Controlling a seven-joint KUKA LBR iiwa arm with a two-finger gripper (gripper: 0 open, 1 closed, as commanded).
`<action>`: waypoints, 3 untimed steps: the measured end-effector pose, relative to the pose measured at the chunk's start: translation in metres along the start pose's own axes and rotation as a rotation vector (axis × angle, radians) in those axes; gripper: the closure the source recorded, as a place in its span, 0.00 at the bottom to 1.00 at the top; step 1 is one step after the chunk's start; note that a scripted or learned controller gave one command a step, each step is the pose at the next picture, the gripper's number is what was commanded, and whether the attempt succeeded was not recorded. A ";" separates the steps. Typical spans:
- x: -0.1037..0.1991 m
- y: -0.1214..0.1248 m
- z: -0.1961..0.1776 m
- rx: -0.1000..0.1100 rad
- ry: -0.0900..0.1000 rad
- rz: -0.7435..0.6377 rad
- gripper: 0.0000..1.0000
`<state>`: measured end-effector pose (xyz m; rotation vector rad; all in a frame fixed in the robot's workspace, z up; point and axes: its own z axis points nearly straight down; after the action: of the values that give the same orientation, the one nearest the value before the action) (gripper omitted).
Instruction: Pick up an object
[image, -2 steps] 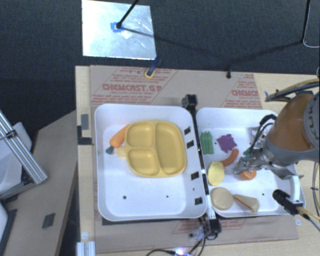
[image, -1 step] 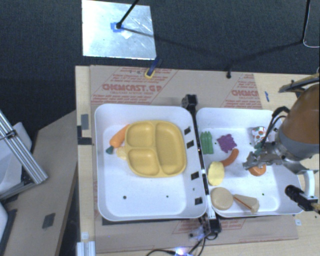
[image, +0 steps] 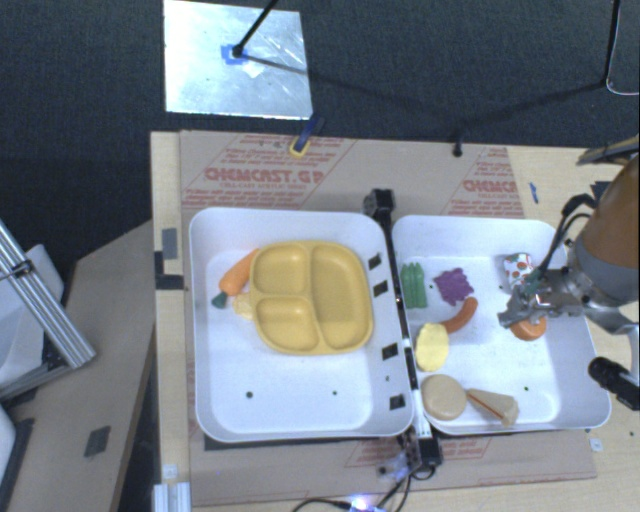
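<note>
Orange round piece (image: 530, 327) lies directly under my end effector (image: 527, 300); cannot tell its state, sausage (image: 461, 315) just left.

The arm (image: 610, 240) runs off the right edge, so most of it is cut away. The end effector (image: 528, 300) sits over an orange piece (image: 530, 327) in the right bin (image: 580, 400), hiding the piece's top; its fingers are too small and cluttered to read. The yellow divided plate (image: 305, 297) covers part of the carrot (image: 236, 273). The small patterned object (image: 516, 266) is too blurred to identify.
</note>
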<state>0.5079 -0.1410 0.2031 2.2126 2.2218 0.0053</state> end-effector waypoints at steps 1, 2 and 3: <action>0.000 0.002 -0.023 0.001 0.000 0.000 1.00; 0.060 0.016 -0.016 0.004 0.004 -0.006 1.00; 0.109 0.032 -0.024 0.003 0.004 -0.006 1.00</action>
<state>0.5395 -0.0323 0.2267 2.2087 2.2319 0.0063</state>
